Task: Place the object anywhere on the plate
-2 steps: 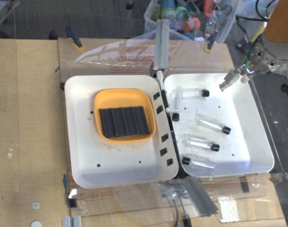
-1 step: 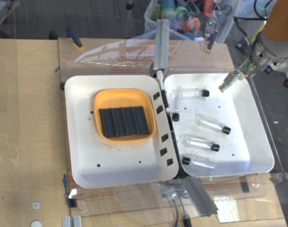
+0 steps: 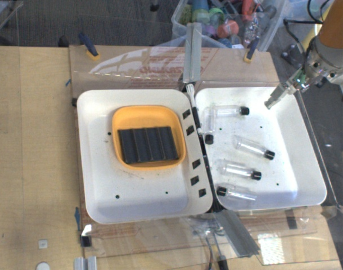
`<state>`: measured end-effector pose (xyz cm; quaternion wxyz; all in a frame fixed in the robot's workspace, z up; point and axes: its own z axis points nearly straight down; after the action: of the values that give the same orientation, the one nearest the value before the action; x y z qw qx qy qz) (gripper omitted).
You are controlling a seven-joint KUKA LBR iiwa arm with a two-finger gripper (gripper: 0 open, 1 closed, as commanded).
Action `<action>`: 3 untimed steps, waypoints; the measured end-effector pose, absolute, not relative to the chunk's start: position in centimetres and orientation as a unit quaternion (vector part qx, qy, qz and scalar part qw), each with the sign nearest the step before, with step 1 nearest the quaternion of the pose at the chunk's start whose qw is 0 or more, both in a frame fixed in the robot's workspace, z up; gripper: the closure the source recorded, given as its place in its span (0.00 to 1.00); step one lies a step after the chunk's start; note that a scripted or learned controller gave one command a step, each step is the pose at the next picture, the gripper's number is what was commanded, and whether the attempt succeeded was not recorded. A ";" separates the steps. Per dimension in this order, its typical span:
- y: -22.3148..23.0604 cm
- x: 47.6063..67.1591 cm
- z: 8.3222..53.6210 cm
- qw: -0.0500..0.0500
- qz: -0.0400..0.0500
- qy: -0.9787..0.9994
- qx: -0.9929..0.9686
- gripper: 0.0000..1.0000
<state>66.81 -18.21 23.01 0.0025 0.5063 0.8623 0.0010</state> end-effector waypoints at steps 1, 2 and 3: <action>-16.9 66.8 23.6 0.002 0.001 0.924 0.382 0.00; -16.4 66.2 23.6 0.001 0.001 0.938 0.348 0.00; -18.0 66.1 24.3 0.004 0.001 0.958 0.286 0.00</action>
<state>66.11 -17.98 24.35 0.0038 0.2857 0.9583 0.0005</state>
